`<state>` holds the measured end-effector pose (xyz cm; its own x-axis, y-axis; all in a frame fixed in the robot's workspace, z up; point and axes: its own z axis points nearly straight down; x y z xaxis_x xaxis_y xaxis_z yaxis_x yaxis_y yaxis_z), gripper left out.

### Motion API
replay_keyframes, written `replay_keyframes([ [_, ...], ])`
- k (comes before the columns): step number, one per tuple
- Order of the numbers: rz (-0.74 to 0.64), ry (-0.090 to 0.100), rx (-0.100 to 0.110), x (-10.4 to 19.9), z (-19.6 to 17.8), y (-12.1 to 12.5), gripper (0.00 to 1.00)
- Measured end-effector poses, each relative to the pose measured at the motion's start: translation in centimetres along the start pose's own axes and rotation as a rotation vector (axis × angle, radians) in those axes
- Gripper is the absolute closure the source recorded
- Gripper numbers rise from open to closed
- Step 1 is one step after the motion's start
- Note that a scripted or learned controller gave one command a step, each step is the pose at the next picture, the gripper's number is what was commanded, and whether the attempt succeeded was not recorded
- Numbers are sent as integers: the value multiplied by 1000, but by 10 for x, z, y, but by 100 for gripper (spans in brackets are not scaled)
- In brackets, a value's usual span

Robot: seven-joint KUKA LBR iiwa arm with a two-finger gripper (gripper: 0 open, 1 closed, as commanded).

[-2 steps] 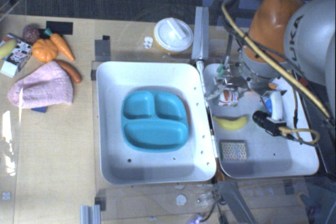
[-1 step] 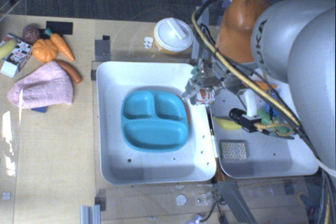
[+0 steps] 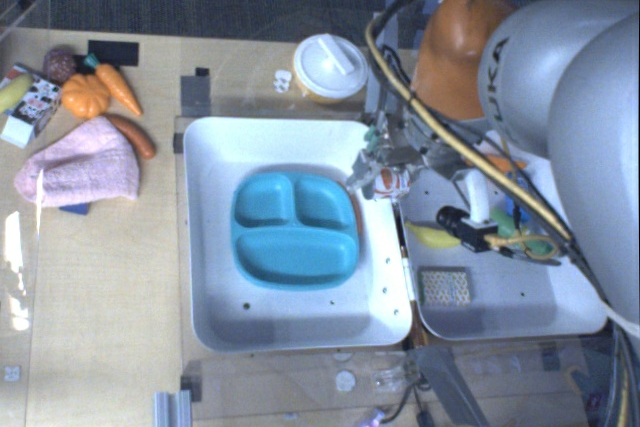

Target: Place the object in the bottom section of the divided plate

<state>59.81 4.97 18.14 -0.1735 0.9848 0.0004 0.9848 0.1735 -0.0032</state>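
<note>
Seen from above at a slant: blue three-compartment plastic plate lying mid-floor in the left shallow white bin, its wide bottom section bare; two-finger gripper at that bin's right rim, just past the plate's upper right edge, pinching a small red-and-white object too blurred to identify. Probably light and rigid, best pinched across its narrow middle, liable to slip on smooth sides if released high.

Upper left of the frame: pink cloth on the surface, orange toy pumpkin and carrot above it, white-lidded cup at top centre, banana and patterned sponge in the right bin.
</note>
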Motion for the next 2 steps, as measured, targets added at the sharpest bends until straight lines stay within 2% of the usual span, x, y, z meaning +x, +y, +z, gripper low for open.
replay_keyframes([
  [1, -2, 1, 3, 0, -8, 1, 100],
  [2, -2, 1, 3, 0, -8, 1, 0],
])
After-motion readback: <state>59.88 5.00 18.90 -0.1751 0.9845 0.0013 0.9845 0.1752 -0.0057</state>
